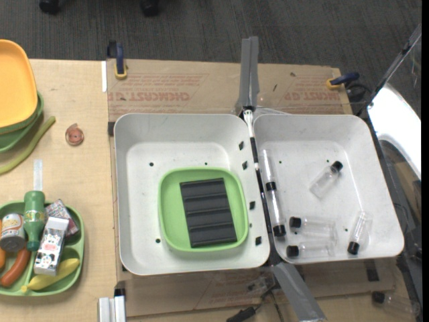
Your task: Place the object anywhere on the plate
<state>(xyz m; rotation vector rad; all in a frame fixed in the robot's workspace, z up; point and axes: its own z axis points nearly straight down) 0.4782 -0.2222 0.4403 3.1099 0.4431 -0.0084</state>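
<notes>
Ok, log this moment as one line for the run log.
left bin: green plate carrying black ridged block | right bin: clear black-capped vials loose | placement: not started

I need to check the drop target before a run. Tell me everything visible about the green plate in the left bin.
The green plate is a rounded-square dish with a raised rim, looking like matte plastic. It lies flat on the floor of the left bin, slightly toward the near side. A dark grey ribbed rectangular block rests on it, covering most of its middle and leaving a green border all round. Its right edge sits close to the wall between the bins.
</notes>
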